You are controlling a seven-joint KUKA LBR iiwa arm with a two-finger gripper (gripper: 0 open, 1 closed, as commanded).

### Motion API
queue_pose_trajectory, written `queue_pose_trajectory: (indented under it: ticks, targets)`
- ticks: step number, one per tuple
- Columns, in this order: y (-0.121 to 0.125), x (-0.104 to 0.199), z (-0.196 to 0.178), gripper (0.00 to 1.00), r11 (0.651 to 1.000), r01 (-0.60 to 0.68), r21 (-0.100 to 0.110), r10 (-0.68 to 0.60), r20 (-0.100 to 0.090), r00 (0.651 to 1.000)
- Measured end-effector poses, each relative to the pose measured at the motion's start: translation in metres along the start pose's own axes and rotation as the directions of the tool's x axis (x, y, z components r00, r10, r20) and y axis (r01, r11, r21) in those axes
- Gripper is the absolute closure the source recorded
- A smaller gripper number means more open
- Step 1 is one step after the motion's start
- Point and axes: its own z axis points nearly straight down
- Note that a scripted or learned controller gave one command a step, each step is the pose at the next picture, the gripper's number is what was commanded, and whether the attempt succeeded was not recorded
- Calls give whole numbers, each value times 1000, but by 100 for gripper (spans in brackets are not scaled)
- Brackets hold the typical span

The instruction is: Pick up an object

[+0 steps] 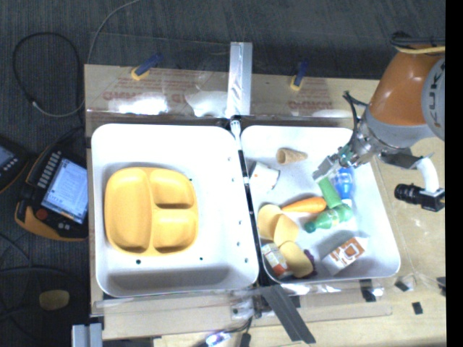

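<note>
The tool (341, 159) is hanging over the far right part of the right bin (383, 223). Whether it is gripping anything is something I cannot tell. Just under it a blue bottle (344, 182) is lying beside a green bottle (329, 191), close to the bin's right wall, so there is little room on that side.

A smooth orange carrot (305, 205) is lying just left of the green bottle. Another green thing (329, 218) is lying below the carrot, touching it. Near the front right corner a small white and orange box (346, 253) is sitting tilted; its writing is too small to read. Yellow cup shapes (278, 226) are piling up near the bin's left wall, and a dark, red-marked thing (275, 260) is lying in the front left corner. A tan cone (291, 155) is lying at the far side with open white floor around it. A white piece (263, 177) is lying near the left wall.

The left bin (116, 147) is holding a smooth yellow tray (150, 210) with three parts, with open room all around it.

Both bins are sitting on a brown surface (101, 85). A grey arm with an orange band (405, 85) is reaching in from the right.
</note>
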Motion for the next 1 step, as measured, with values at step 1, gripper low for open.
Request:
queue_pose_trajectory:
  ticks: [1]
  targets:
    - [72, 53, -1, 100, 974, -225, 3, 225, 1, 974]
